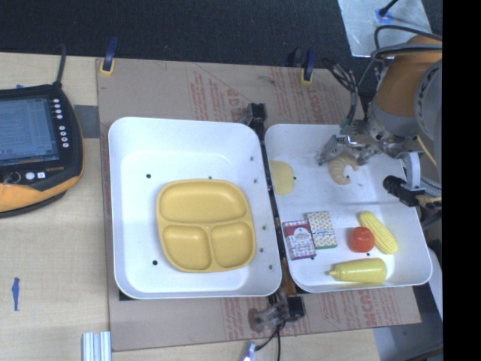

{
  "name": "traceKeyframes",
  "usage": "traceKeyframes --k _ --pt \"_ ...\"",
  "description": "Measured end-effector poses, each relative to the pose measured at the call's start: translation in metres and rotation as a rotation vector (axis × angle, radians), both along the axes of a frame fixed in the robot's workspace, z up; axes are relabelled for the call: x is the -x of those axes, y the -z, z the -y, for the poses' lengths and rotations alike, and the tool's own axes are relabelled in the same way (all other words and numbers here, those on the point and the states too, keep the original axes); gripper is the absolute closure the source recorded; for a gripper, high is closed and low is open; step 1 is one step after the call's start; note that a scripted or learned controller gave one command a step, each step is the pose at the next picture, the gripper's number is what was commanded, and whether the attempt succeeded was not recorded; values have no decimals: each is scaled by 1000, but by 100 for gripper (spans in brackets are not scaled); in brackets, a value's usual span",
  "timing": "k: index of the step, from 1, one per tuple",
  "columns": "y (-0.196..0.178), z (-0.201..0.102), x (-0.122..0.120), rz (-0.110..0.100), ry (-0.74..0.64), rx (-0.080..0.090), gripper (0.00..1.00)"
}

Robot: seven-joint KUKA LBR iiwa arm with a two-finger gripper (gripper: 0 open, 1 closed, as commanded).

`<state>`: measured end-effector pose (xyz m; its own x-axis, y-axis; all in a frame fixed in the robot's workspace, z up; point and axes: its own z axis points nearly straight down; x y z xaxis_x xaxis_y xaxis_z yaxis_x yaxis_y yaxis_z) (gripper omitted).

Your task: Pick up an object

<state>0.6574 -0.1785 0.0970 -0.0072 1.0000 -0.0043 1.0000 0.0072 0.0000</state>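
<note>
A small tan, curved object [342,171] is seen in the far part of the right bin [301,138]. The gripper [342,149] is placed right over it, with metal fingers spread to either side of it. The fingers look open, and the tan object is not seen held between them.

More things are found nearer in the same bin. A yellow corn cob [379,232] is laid by the right wall, and a red tomato [361,239] is touching its left side. A yellow bottle [359,271] is laid flat at the near wall. Two small boxes, a red one [299,241] and a pale dotted one [322,229], are set side by side near the left wall. A pale round piece [281,177] is seen further back by that wall.

In the left bin [128,201] a yellow tray [204,224] with three parts is kept.

A tablet [34,145] with an orange case is left on the bench, far left.

The arm [409,89] is reached in from the right, grey with an orange band, and bent down to the far right bin.
</note>
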Motion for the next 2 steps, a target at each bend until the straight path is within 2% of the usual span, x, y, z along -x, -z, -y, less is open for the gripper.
traceKeyframes --k 1,2 --pt "-13 1 -1 2 -3 1 100" --pt "-12 1 0 -1 -3 1 0"
